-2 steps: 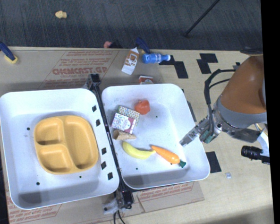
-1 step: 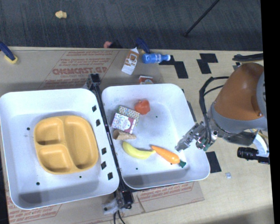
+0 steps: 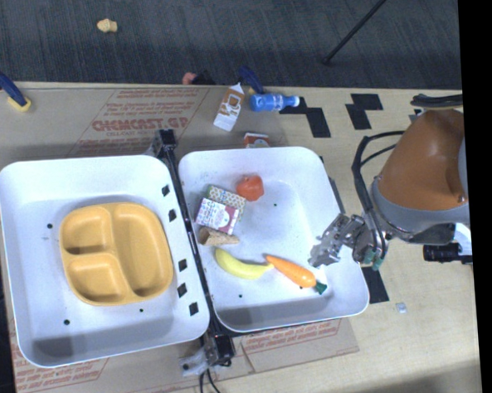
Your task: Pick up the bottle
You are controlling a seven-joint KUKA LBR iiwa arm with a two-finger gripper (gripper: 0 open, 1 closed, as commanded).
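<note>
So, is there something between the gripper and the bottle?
The bottle lies outside the bins, beyond the right bin's far rim. The gripper is inside that bin, so the rim lies between them.

Yellow banana (image 3: 240, 265); orange carrot (image 3: 290, 272); blue bottle (image 3: 269, 103)

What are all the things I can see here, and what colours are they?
Bins: 2, white, side by side on the bench.
Divided plate: 1, yellow, in the left bin.
Small carton: 1, patterned pink and green, right bin.
Tomato: 1, red, right bin, beside the carton.
Banana: 1, yellow, right bin.
Carrot: 1, orange, right bin, touching the banana's end.
Bottle: 1, blue, lying on the bench behind the right bin.
Gripper: 1, grey, at the right bin's right edge, near the carrot.
Arm: 1, grey and orange, coming from the right.
</note>
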